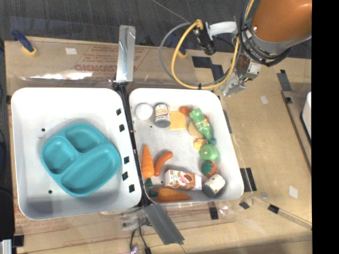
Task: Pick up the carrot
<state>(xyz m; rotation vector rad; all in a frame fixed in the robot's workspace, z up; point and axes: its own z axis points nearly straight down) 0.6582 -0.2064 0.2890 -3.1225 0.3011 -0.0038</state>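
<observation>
Two shallow white bins sit side by side on the bench. The left bin (21,157) holds a teal divided plate (80,159) with three compartments, lying flat near its middle. The right bin (180,95) holds a clutter of toy food.

The arm (280,9) enters at the upper right, its orange band cut off by the frame's top edge. Below it the gripper (241,77) hangs outside the right bin's far right corner, above the bench, half lost among yellow cable loops (183,57); whether it is spread or closed cannot be told, and nothing is seen in its grasp.

In the right bin, a brown milk carton (183,180) lies on its side near the front. A carrot (147,163) stands lengthwise by the bin's left wall, just beside a reddish sausage (163,160). A second carrot (170,196) lies along the front wall, partly under the carton's edge. A green bottle (201,124), a green pepper (209,152), a cheese wedge (178,120) and a small can (162,114) crowd the rear and right side; smaller pieces there are too blurred to name.
</observation>
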